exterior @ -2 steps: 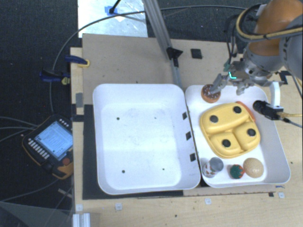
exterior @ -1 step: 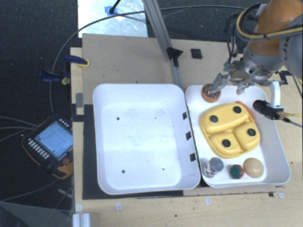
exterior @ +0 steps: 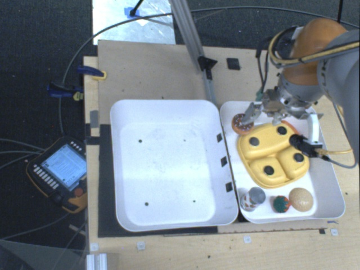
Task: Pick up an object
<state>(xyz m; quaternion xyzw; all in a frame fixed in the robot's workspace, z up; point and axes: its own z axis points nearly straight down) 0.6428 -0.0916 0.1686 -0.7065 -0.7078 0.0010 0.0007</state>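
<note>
My gripper (exterior: 281, 124) hangs over the far end of the right bin (exterior: 329, 191), open. One finger (exterior: 251, 112) reaches down beside a brown ring-shaped toy (exterior: 242, 124). The other, white finger (exterior: 314, 130) stands at the right of a large yellow toy with dark buttons (exterior: 274, 154). The yellow toy's far edge lies between the fingers, and nothing is gripped. At the bin's near end sit a small grey object (exterior: 253, 197), a green and red ball (exterior: 280, 203) and a tan egg-shaped object (exterior: 301, 199).
The left bin (exterior: 163, 162) adjoins the right one along a shared rim with black clips. A slanted metal pole (exterior: 188, 27) rises behind the bins. A teach pendant (exterior: 61, 167) and cables lie off the bench at left.
</note>
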